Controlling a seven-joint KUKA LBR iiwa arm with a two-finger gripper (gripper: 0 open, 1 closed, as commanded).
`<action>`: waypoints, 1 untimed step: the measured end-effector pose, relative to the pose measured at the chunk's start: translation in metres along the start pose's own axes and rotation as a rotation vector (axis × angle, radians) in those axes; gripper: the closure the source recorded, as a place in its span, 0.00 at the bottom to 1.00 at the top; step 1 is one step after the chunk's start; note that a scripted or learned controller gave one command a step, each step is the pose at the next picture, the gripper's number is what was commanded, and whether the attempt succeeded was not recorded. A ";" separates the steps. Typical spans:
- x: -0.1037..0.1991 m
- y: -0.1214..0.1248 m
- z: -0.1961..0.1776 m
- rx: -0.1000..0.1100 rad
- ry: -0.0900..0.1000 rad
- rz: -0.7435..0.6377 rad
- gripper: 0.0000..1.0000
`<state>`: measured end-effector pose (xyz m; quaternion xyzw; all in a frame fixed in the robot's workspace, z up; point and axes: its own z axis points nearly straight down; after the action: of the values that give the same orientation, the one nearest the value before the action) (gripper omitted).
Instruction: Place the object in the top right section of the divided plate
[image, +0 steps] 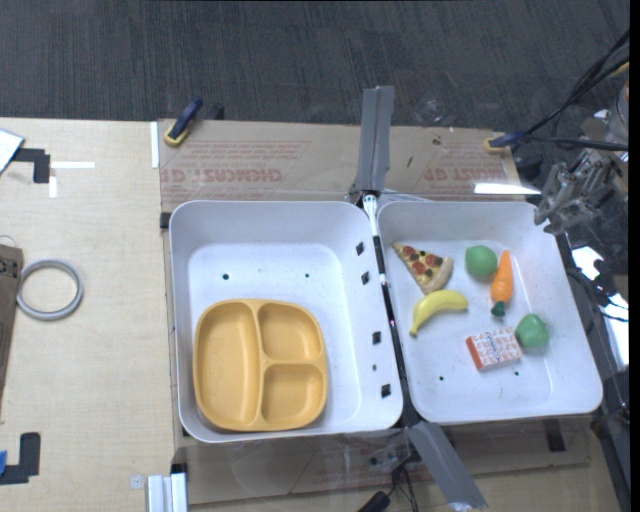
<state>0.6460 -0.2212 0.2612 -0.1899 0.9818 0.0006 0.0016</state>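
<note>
A yellow divided plate (262, 364) lies in the left bin (270, 235), with one long section on its left and two smaller ones on its right. The right bin (560, 390) holds a pizza slice (423, 265), a banana (437, 308), a green ball-like fruit (481, 260), a carrot (502, 280), another green piece (532, 331) and a small red-and-white box (493, 349). My gripper (568, 197) hangs at the right bin's far right corner, above its rim and apart from all the objects. Nothing shows in its grasp.
A roll of tape (47, 289) lies on the bench far left. Blue clamps (183, 120) sit on the cardboard behind the bins. Cables (585, 90) run at the upper right. A grey divider bar (375, 150) stands between the bins at the back.
</note>
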 end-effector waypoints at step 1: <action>-0.002 -0.001 -0.009 0.001 -0.006 0.003 1.00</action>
<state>0.6478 -0.2210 0.2705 -0.1886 0.9820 0.0005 0.0047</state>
